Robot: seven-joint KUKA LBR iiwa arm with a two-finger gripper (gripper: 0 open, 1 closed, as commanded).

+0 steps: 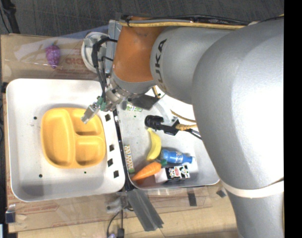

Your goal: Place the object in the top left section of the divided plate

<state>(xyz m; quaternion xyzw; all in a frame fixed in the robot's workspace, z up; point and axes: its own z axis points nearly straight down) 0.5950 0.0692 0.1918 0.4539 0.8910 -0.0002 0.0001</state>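
Apparently the jaws (89, 114) hang over the yellow plate's (59, 138) upper right section, perhaps to release something; their opening and the object itself I cannot tell. Banana (153, 146) and carrot (147, 170) lie right of the plate.

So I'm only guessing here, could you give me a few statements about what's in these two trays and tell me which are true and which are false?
1. The yellow plate lies in the left tray. True.
2. The banana sits on the plate. False: it lies in the right tray.
3. A carrot lies near the banana. True.
4. The blue bottle stands outside both trays. False: it lies in the right tray.
5. The gripper is over the plate's edge. True.
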